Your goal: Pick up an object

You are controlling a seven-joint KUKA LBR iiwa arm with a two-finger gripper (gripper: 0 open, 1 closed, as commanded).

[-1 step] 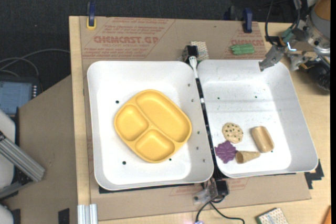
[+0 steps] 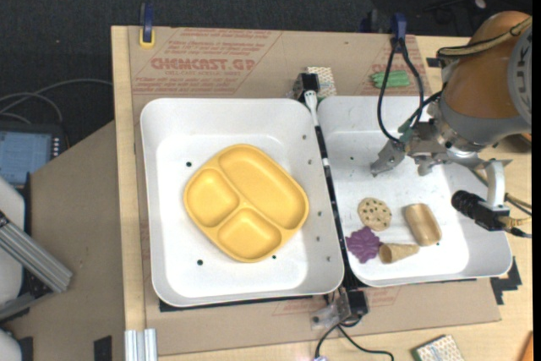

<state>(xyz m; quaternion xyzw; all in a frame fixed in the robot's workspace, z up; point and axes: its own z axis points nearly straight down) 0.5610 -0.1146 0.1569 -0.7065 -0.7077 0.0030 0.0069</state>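
Observation:
In the right bin (image 2: pixel 355 127) lie a round cookie (image 2: pixel 374 213), a purple leafy piece (image 2: pixel 363 244), a tan bread roll (image 2: pixel 422 224) and a small cone (image 2: pixel 398 251), all near the front. My gripper (image 2: pixel 406 158) hangs over the middle of this bin, behind the objects. Its two fingers (image 2: pixel 385 161) are spread apart with nothing between them. The nearest object is the cookie, about a hand's width in front of the left finger.
The left bin (image 2: pixel 161 131) holds a yellow divided plate (image 2: pixel 245 201). A divider with a black clip (image 2: pixel 307 86) separates the bins. A black cable (image 2: pixel 390 80) loops over the right bin's back. A black part (image 2: pixel 475 209) sticks out at the right rim.

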